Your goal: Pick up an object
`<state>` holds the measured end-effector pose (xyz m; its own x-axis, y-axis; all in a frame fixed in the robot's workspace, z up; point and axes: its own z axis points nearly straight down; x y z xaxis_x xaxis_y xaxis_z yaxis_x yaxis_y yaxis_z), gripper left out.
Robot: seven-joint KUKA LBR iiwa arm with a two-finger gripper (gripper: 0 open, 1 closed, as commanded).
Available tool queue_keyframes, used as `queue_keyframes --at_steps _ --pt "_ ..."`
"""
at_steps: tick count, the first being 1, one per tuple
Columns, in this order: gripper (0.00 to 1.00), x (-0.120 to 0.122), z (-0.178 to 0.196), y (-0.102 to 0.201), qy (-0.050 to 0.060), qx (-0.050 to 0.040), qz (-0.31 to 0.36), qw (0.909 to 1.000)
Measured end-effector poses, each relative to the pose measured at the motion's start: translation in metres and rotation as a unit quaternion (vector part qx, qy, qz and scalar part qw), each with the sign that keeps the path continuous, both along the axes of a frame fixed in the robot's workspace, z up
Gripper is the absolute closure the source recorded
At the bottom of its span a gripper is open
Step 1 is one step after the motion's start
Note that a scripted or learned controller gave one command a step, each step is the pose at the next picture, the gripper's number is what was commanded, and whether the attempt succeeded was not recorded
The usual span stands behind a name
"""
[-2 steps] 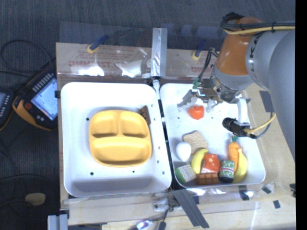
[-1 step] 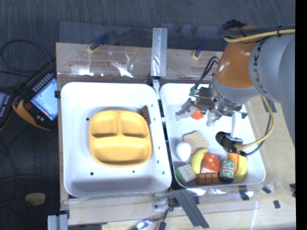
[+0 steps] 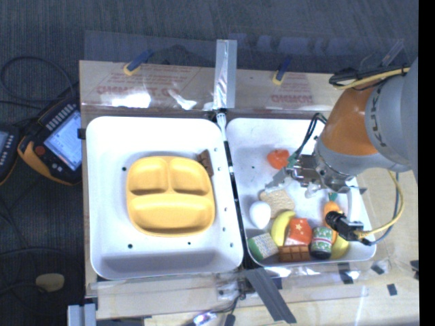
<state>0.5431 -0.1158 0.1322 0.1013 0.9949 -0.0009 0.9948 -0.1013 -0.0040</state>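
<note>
pincer [image 3: 307,176] low in right bin [image 3: 253,136], grip state indiscernible; nothing lifted, toys near front edge untouched.

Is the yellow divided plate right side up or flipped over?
Right side up: the yellow plate lies flat in the left bin with its three hollow compartments facing upward.

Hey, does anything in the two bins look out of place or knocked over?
Nothing stands out. The yellow divided plate lies flat in the left bin, and the toy foods sit piled in the right bin's near corner.
</note>
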Motion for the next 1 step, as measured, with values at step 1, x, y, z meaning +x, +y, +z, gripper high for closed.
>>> queue_keyframes --at_steps 1 --pt "0.0 -0.0329 -0.0428 0.0078 -0.008 -0.001 0.034 0.9994"
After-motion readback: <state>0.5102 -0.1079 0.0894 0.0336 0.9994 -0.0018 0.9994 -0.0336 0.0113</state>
